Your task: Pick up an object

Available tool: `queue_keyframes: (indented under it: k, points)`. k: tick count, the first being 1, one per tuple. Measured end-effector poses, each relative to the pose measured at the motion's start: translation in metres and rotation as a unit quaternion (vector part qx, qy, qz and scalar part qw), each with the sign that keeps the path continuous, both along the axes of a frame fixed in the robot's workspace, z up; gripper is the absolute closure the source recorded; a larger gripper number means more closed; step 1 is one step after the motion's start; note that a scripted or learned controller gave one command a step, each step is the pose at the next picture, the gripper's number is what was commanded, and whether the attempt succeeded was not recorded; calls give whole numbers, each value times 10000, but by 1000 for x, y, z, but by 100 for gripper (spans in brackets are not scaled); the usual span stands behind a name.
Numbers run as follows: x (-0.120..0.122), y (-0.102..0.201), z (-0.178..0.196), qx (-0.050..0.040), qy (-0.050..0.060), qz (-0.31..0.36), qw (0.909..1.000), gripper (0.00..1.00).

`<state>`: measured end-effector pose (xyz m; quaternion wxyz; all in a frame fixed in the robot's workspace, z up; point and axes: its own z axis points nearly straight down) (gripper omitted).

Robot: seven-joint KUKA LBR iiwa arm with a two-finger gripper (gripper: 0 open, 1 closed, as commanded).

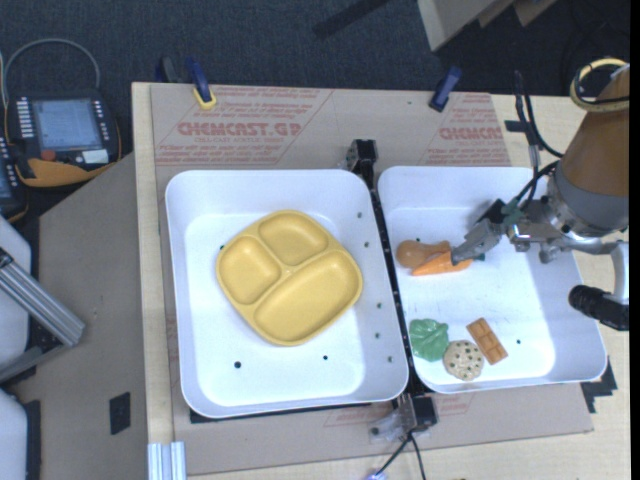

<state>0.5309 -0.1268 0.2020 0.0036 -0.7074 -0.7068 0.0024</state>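
Note:
An orange carrot-shaped toy [436, 264] lies in the upper left part of the right bin [570, 363]. A tan rounded piece [411, 253] touches its left end. My gripper [466, 254] reaches in from the right, slanting down to the left, and its tip is at the carrot's right end. Nothing is lifted; the carrot rests on the bin floor. Near the bin's front lie a green leafy toy [429, 338], a speckled round cookie [463, 359] and an orange-brown wafer [487, 340].
The left bin [190, 268] holds a yellow divided plate [290, 276]. A black divider strip with clamps [362, 156] runs between the bins. The arm's grey wrist and orange band [600, 158] hang over the right bin's right side. A pendant [62, 133] sits off the bench at left.

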Motion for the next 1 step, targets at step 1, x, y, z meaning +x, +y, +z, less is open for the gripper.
queue_keyframes:
  k: [1]
  points:
    - [2,0,3,-5,-37,6,10000,0]
